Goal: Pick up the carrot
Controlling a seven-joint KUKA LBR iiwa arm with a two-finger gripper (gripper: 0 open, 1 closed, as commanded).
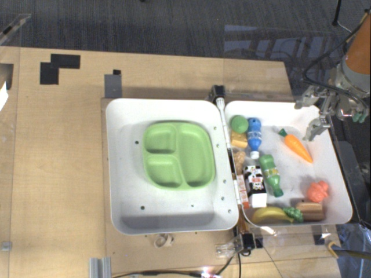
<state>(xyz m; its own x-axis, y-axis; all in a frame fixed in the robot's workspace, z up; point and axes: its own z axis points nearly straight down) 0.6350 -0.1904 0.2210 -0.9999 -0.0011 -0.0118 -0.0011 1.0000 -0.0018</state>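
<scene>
The worktop (58, 172) is pale wood and carries two white bins side by side. The left bin (119, 155) holds a green divided plate (177, 155) lying flat at its middle. The right bin (336, 178) holds the small things. The grey arm (356, 68), with its orange band, comes in over that bin's far right corner, and its gripper (317, 126) hangs just above the far right part of the bin floor, empty; whether it is open or closed I cannot tell from here.

The carrot (297, 146) lies on the bin floor just left of and below the gripper, its green top pointing to the far left, orange tip to the near right, apart from the other things. Along the bin's left wall runs a row: a green ball (239, 123) at the far end, a blue bottle (254, 133) beside it, then a green bottle (271, 175) and a black-and-white carton (253, 179). At the near edge lie a banana (271, 214) and a brown block (312, 211), with an orange-pink lump (317, 191) above the block near the right wall.
</scene>
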